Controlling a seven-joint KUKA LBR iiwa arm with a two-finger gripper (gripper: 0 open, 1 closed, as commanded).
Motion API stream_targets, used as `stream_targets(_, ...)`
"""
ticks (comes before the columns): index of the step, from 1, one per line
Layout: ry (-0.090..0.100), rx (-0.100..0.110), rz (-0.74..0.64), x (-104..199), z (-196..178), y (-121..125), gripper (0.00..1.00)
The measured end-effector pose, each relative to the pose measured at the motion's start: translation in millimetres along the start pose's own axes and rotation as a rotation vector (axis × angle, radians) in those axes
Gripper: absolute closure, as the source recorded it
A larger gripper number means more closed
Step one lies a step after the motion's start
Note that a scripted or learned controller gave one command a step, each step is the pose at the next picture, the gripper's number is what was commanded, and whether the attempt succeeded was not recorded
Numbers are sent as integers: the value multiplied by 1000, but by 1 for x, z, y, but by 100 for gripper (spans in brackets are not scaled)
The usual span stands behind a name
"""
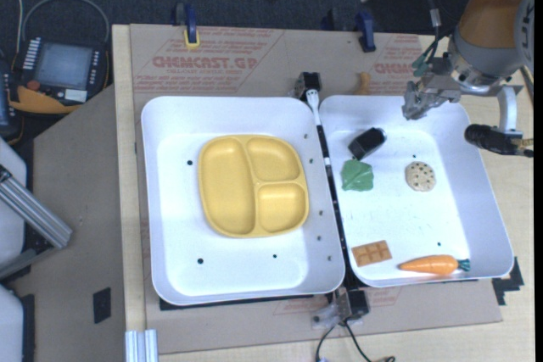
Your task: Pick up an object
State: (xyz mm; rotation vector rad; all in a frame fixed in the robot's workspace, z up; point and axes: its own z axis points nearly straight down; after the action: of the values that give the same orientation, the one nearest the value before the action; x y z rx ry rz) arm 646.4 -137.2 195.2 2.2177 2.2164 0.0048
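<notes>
Desk (254, 55) carries two bins; the left bin (170, 267) holds a yellow plate (253, 184). The right bin (475, 216), the landmark, holds a carrot (431, 265) at its near edge, then black block (366, 142), leaf (357, 175), cookie (420, 175), wafer (371, 253). Claw (416, 106) hangs over its far rim, grip unreadable.

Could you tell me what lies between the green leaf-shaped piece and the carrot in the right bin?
In the camera view, the brown waffle piece lies between the green leaf piece and the carrot; otherwise bare bin floor.

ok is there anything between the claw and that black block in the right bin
Nothing visible. The claw hangs over the right bin's back edge, and bare white floor lies between it and the black block.
</notes>
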Motion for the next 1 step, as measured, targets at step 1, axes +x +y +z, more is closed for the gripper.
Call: stream_targets(1, 0, 1, -2, 0, -30, 1, 100)
